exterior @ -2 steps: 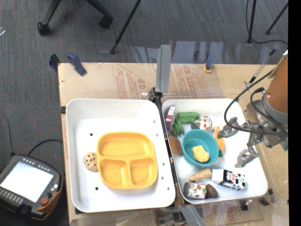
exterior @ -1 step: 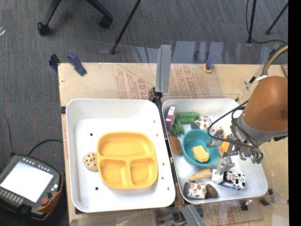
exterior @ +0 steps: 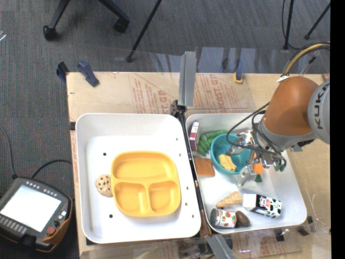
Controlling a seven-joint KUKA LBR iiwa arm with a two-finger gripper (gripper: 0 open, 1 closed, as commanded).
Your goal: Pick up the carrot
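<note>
A small orange piece, the carrot (exterior: 259, 168), shows in the right bin (exterior: 291, 190), just right of the teal bowl (exterior: 220, 149). My gripper (exterior: 251, 174) hangs low over that spot and covers most of the carrot. The orange piece sits right against the gripper's grey tip. The arm's orange band and wrist (exterior: 288, 109) reach in from the right above it.
The teal bowl holds a yellow corn piece (exterior: 227, 162). Around it lie green pods (exterior: 207, 140), a purple box (exterior: 194, 128), a brown slab (exterior: 204, 166), a wedge (exterior: 229, 199), a cow-print carton (exterior: 264, 204) and a can (exterior: 223, 218). The left bin has a yellow tray (exterior: 145, 183) and a cookie (exterior: 103, 185).
</note>
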